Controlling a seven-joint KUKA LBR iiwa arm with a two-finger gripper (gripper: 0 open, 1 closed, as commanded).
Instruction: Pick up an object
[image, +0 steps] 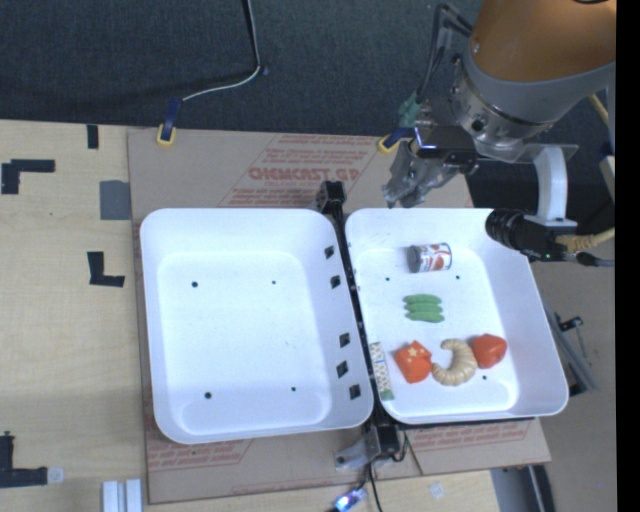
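Can on its side, red-and-white label, grey end

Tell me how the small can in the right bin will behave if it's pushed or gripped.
The can lies on its side, so a nudge would probably roll it. It looks rigid and light. Its rounded wall may slip unless gripped across the body.

Bench: cardboard sheet on top, two white bins on it.
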